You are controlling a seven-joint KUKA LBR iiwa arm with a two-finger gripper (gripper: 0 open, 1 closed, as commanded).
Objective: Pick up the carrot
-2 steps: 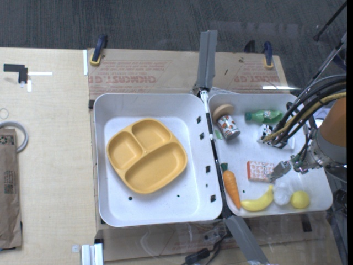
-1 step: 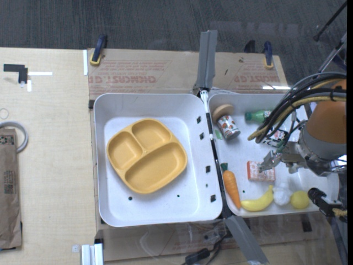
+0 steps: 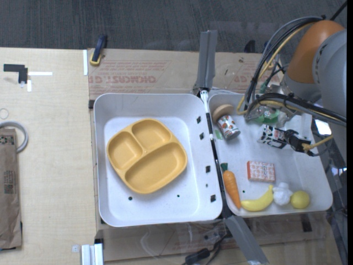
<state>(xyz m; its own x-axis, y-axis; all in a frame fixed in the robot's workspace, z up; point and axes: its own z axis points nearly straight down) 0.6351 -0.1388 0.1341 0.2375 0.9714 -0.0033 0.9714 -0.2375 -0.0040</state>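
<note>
Bench (image 3: 49, 148): light wood surface. Bears two shallow white bins side by side, left bin (image 3: 105, 164) and right bin (image 3: 314, 175); brown paper bag (image 3: 8, 192) at left edge; cardboard sheet (image 3: 143, 73) behind.

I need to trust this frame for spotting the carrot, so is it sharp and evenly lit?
Camera view: the carrot is sharp and evenly lit, with no glare; the white bins are bright but not blown out; the arm at right looks soft, slightly blurred.
</note>
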